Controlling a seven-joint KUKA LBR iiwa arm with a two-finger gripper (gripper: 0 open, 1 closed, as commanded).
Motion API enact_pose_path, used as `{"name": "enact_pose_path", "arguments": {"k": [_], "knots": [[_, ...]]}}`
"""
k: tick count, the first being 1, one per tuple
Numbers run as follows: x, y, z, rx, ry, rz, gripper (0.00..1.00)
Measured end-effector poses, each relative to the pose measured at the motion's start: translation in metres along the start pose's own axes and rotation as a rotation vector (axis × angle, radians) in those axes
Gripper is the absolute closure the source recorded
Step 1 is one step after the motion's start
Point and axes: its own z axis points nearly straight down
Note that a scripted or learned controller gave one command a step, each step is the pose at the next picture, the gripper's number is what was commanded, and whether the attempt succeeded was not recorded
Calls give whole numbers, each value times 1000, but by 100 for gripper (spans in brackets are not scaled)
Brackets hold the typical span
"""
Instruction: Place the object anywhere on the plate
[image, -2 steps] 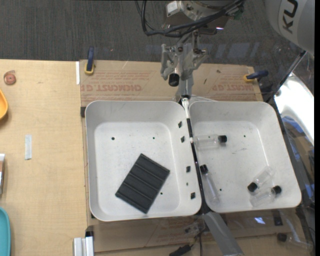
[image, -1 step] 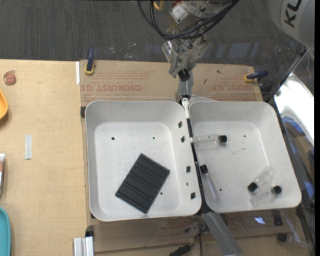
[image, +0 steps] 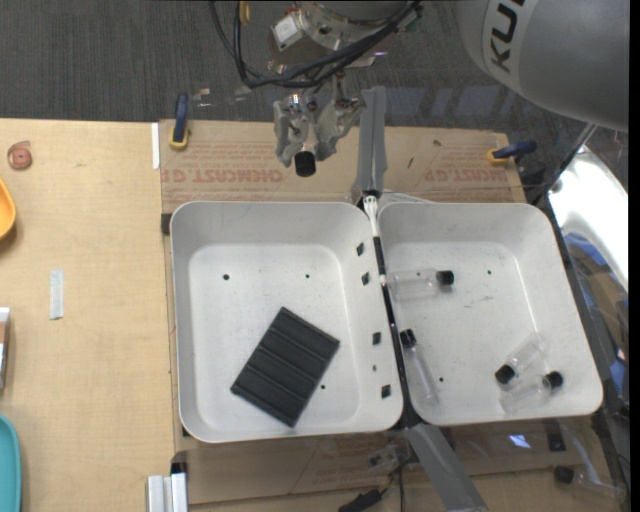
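The gripper (image: 312, 140) is held above the cardboard sheet (image: 230, 165) behind the two bins, just beyond the back rim of the left bin (image: 185, 300). Whether it is released or clenched cannot be told, and nothing is seen grasped in it. A black ribbed slab (image: 286, 365) is laid flat and askew in the left bin's near half. Clear black-capped vials (image: 425, 282) are scattered across the right bin (image: 560, 260).

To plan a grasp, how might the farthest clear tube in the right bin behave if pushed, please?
The tube looks round and lies on its side, so it would probably roll. Clear and thin, it seems light, perhaps slippery.
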Motion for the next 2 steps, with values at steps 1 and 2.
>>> {"name": "enact_pose_path", "arguments": {"k": [1, 2], "knots": [[1, -1, -8, 2, -5, 6, 100], [2, -3, -17, 3, -10, 12, 100]]}}
